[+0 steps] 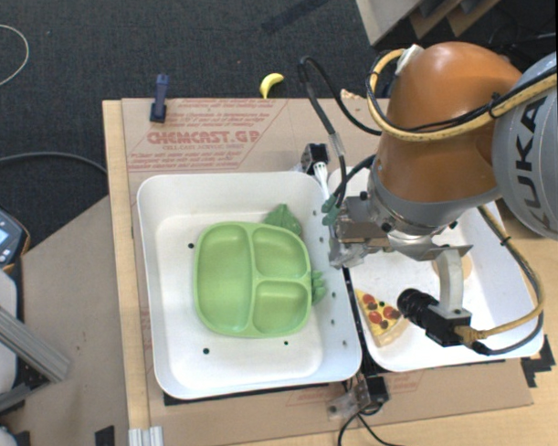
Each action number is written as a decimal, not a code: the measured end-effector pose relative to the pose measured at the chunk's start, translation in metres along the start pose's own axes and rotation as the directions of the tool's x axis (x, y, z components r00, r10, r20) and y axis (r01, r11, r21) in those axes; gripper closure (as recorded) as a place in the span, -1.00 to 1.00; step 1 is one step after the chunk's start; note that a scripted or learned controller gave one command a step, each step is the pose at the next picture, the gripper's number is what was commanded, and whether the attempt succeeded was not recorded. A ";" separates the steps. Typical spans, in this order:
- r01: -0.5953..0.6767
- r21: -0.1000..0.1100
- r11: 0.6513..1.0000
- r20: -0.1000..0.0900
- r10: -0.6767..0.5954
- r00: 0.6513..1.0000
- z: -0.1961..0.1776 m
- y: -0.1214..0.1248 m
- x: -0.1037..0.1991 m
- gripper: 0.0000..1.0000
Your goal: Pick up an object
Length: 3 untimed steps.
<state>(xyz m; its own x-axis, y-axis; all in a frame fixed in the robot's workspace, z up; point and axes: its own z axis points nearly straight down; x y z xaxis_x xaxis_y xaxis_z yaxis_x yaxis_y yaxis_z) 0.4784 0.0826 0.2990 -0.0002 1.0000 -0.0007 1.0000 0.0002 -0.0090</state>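
Note:
A light green divided plate lies flat in the middle of the left bin. A darker green leafy piece pokes out from behind the plate's far right corner. In the right bin, a toy pizza slice lies near the front left corner. My gripper hangs under the orange wrist, above the wall between the two bins, close to the plate's right edge. The wrist hides what lies below it. A tan piece shows partly behind the bracket in the right bin.
Both bins rest on a cardboard sheet. A blue clip and a small yellow object sit at its far edge. Cables run along the far side of the right bin. The arm covers most of the right bin.

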 end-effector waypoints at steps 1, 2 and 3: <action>-0.001 -0.031 1.000 -0.004 0.001 1.000 -0.162 0.001 -0.018 1.00; -0.003 -0.001 1.000 0.000 0.003 1.000 -0.039 0.000 -0.030 1.00; 0.010 -0.013 1.000 -0.004 -0.010 1.000 -0.065 0.000 0.083 1.00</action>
<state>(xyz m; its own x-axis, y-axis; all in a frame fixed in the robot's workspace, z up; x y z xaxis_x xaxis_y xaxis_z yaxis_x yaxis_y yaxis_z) 0.4791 0.1659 0.3644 -0.0100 0.9999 0.0029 0.9999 0.0100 0.0041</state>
